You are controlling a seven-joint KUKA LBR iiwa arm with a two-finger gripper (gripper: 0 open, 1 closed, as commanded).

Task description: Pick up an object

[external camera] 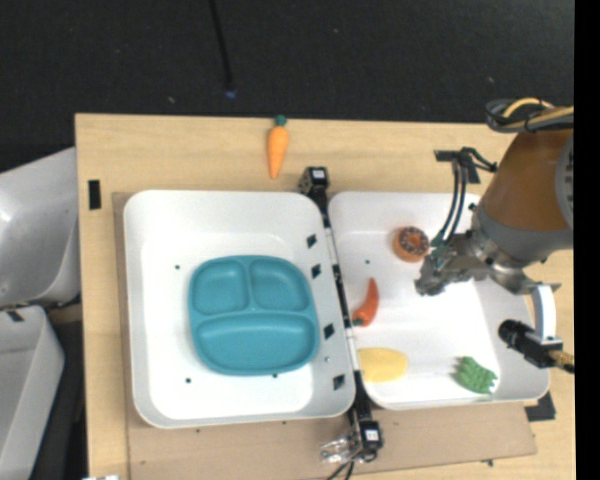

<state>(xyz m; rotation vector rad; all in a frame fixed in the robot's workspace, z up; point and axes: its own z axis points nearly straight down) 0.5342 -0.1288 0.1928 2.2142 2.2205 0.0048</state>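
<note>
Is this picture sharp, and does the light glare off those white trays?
Camera view: soft and grainy overall; the right bin and left bin look bright white, nearly washed out, with faint shadows. The blue plate reads clearly, the gripper is blurry and dark.

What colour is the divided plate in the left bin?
Teal blue plate, seen in the camera view.

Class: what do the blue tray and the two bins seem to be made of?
Blue tray: probably moulded plastic, matt, with one even colour and rounded compartments. Left bin and right bin: probably thin plastic, smooth white, with soft rounded corners.
</note>
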